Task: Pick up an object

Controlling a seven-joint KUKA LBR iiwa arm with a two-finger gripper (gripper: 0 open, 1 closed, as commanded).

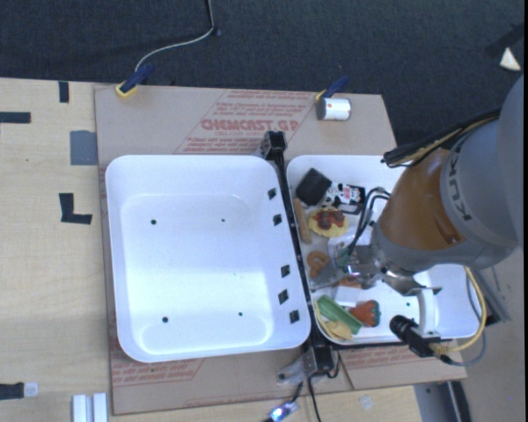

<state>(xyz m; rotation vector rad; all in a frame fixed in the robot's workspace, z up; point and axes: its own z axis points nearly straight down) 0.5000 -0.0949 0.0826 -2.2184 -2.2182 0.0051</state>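
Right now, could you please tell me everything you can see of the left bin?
The left bin is a shallow white tray, plastic by its look, roughly square with rounded corners and a raised rim. Four small dark dots mark its floor. It lies flat on a brown cardboard sheet on the bench. Its right rim meets the right bin along a divider with small black clips.

1 fixed camera looks down at a slant from above the bench, far enough to take in both white bins: the left bin (194, 253) near centre, the right bin (453, 319) toward the right edge, where the arm (458, 200) enters.
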